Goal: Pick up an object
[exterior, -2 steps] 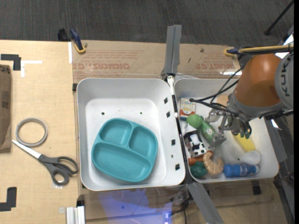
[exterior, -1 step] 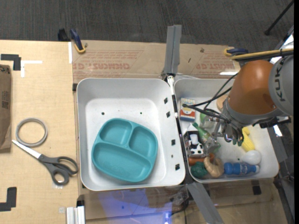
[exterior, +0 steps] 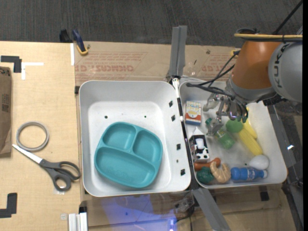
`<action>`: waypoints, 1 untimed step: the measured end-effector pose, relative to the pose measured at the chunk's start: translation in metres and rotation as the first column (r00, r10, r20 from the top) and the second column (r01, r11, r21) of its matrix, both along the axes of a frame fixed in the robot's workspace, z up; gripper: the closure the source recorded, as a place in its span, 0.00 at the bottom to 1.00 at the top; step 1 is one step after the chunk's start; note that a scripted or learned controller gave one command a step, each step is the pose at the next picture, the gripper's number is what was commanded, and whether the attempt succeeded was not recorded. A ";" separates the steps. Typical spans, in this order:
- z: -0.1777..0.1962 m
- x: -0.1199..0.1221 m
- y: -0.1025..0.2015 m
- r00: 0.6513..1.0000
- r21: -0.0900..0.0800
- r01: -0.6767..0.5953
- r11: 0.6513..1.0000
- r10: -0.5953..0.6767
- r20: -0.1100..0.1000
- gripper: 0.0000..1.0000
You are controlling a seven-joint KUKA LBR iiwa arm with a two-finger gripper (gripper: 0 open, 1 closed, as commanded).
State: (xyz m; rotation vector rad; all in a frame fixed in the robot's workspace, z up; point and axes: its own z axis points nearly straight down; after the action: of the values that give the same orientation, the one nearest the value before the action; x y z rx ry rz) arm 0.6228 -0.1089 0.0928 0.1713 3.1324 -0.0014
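Two shallow white bins sit side by side on the counter. The left bin (exterior: 125,97) holds a teal divided plate (exterior: 128,154) with three compartments, lying tilted toward the bin's near left corner. The right bin (exterior: 276,143) is crowded: a small white and orange carton (exterior: 193,112) lies near its far left corner, a black and white cow-patterned box (exterior: 199,148) lies along its left wall, and along the near edge lie a dark green round toy (exterior: 204,176), a tan pretzel-shaped toy (exterior: 221,172) and a blue bottle (exterior: 248,173) on its side, with a white egg-shaped thing (exterior: 260,161) just beyond the bottle. A yellow corn cob (exterior: 249,137) lies slantwise in the middle right of the bin. The hand (exterior: 226,118) hangs over the far middle of the right bin, and whether its fingers are apart or together cannot be told. Just beside it is a round green toy (exterior: 235,126), smooth and apple-like, touching the corn cob's far end, and a second green piece (exterior: 225,140) lies just nearer. On the counter's left part lie scissors (exterior: 50,166) with grey handles and a roll of tape (exterior: 32,135).
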 end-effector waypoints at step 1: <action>0.000 -0.035 -0.042 1.000 0.000 0.009 1.000 -0.009 -0.001 0.00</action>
State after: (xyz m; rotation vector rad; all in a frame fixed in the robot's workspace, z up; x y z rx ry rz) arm 0.5875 -0.1510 0.0929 0.1852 3.1326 -0.0009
